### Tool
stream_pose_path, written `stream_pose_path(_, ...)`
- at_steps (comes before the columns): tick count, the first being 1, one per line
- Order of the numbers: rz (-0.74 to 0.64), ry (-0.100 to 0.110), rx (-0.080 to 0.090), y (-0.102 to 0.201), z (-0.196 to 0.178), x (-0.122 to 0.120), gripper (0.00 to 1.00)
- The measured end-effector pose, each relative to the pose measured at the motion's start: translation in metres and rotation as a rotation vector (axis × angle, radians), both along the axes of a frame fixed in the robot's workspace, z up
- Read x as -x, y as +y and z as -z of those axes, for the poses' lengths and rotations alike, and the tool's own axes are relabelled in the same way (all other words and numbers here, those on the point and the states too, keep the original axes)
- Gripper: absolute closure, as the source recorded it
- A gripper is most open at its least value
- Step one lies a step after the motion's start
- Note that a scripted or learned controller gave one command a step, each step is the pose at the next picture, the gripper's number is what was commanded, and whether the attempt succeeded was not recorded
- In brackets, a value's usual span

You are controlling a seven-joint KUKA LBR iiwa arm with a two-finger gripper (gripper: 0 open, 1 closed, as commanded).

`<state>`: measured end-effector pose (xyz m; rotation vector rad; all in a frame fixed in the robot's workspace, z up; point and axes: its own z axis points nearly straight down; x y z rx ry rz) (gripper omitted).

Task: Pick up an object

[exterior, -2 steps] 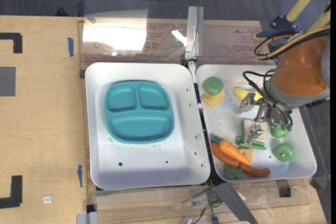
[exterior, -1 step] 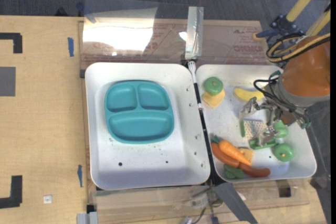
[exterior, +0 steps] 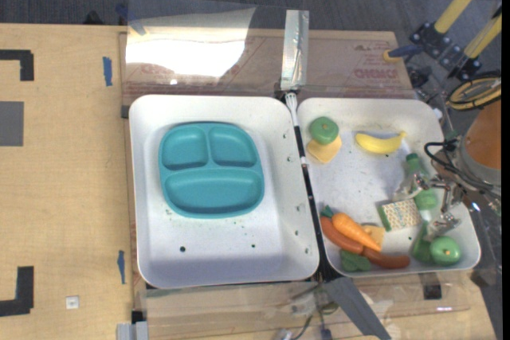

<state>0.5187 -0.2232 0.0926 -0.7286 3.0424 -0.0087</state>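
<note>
While the gripper (exterior: 426, 207) hangs low over the right bin (exterior: 351, 175), its finger gap impossible to judge, toy carrot (exterior: 351, 229) by the near wall, green apple (exterior: 445, 251), banana (exterior: 378, 142), teal divided plate (exterior: 211, 170) in the left bin (exterior: 151, 251).

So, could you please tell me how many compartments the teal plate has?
3. The teal plate, in the left bin, has two small compartments side by side along its far edge and one wide compartment across its near edge. None look hidden.
</note>
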Motion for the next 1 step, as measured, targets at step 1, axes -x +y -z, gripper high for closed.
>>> stream_pose_path(1,0.001,-0.012,0.001,0.001,-0.0109,-0.0033,1.0)
